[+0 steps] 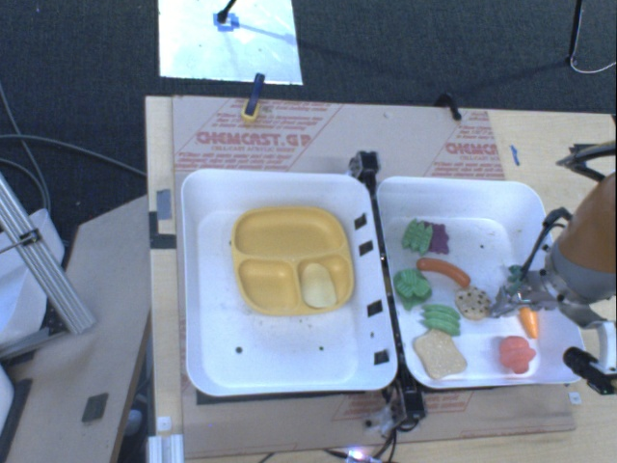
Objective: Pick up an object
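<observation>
Partly claw-hidden carrot (528, 322), arm (590, 249) edge-cropped.

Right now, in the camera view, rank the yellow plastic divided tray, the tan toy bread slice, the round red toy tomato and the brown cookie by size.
1. Yellow plastic divided tray
2. Tan toy bread slice
3. Round red toy tomato and brown cookie: too alike to rank.

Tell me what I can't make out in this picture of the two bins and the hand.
- Hand: too small and blurred in the camera view to tell how its fingers stand, or whether they touch the carrot.
- Arm: cut off by the right edge.
- Purple item: partly covered by green food; kind unclear.
</observation>
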You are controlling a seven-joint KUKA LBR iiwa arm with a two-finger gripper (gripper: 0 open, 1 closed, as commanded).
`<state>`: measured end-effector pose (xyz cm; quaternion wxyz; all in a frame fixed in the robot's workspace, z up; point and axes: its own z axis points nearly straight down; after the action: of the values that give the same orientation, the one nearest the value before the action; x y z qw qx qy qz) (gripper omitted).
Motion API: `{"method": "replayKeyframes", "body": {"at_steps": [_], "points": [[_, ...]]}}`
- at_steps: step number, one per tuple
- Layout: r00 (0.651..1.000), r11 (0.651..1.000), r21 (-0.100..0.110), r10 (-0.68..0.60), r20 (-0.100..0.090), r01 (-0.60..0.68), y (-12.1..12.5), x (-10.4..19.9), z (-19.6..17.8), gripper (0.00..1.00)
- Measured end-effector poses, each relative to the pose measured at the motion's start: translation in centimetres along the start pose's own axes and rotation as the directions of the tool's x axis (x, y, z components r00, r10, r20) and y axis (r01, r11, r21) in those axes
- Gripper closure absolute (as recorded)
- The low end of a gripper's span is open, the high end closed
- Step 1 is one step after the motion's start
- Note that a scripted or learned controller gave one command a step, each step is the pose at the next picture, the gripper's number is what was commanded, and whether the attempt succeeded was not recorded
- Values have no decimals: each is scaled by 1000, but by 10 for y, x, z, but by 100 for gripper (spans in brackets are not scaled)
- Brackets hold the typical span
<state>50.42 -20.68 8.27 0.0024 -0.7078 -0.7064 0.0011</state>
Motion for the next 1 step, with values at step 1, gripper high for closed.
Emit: {"method": "replayKeyframes", "body": {"at_steps": [1], "points": [[1000,1000,-14,-9,5,10,66,1,-16,100]]}}
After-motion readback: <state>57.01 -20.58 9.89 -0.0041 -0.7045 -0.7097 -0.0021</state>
